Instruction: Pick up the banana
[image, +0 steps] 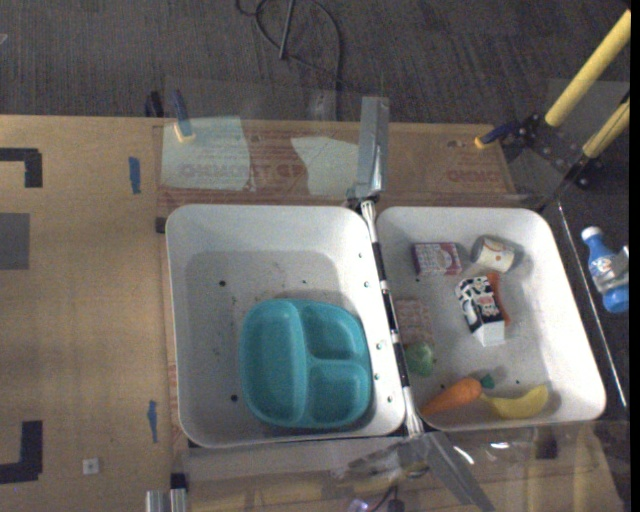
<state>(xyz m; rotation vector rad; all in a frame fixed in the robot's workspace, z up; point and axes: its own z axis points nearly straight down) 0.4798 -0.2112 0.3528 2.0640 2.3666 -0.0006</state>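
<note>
- Hand: whether it is apart or together, I cannot tell.
- One banana (520, 402) lies in the right bin (570, 300), close to the near wall and the near right corner.
- One carrot (455, 394) lies just beside the banana's left end, its green top pointing at it.
- One cow-patterned carton (482, 308), one small red-and-white box (437, 259), one tipped can (493, 254) and one small green fruit (420, 357) share that bin.
- Bare bin floor lies behind the banana, up to the carton, and on its right.
- One teal divided plate (305, 363) sits in the left bin (200, 260).
- One blue-capped bottle (605, 268) stands on the tabletop (80, 300), outside the right bin.
</note>
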